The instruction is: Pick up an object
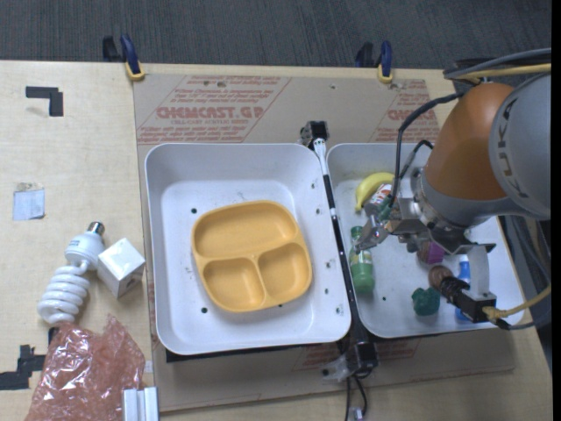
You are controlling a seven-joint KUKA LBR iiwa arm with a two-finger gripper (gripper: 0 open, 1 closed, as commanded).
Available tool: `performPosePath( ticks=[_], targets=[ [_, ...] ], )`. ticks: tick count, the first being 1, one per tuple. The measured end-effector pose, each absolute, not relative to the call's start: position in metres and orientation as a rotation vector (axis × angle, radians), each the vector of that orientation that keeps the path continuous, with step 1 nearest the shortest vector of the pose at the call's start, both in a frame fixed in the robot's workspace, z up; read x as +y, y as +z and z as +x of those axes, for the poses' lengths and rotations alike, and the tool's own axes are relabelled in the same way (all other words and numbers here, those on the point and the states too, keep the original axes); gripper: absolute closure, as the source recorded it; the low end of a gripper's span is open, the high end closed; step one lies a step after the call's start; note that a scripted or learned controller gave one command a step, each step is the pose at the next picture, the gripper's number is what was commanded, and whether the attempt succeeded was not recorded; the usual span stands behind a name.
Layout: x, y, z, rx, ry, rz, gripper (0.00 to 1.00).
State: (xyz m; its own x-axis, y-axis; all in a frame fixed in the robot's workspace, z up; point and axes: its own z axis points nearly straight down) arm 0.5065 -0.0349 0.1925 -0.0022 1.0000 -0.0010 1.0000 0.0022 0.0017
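Crinkled pinkish-red plastic film (81, 371) lies bunched at the bottom left corner of the pale wooden bench (61, 165), closest to the lens, with a white spiral compact fluorescent bulb (70, 281) just above it and a small white cube (121, 267) touching the bulb's right side. A small grey square patch (29, 203) and a black L-shaped mark (46, 100) sit farther up the bench. To the right, a brown printed cardboard sheet (219, 103), held by two blue clamps (130, 57) at its far edge, underlies two shallow white bins. Inside the left white bin (166, 191) rests a yellow three-compartment plastic tray (252, 254), lying flat near the bin's middle. Across the dividing rim, the right white bin (390, 318) holds a cluster of small things: a yellow banana (372, 185) near its upper left, a green bottle-like object (361, 270) upright against the left wall, a small purple object (431, 253), a dark green lump (425, 301) lower down, and a blue-and-white item (464, 274) partly hidden beneath the arm. The grey arm with its orange band (469, 147) reaches in from the right over this bin, its two-finger gripper (375, 231) poised just above the green bottle-like object and below the banana. Whether the tool is released or clenched cannot be told at this angle, and nothing is plainly seen between its tips.
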Motion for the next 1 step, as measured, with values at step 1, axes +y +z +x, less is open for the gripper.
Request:
performPosePath(
  ticks=[1],
  targets=[
    [-0.0946, 0.1111, 0.5118, 2.215, -0.003, 2.223, 0.0]
  ],
)
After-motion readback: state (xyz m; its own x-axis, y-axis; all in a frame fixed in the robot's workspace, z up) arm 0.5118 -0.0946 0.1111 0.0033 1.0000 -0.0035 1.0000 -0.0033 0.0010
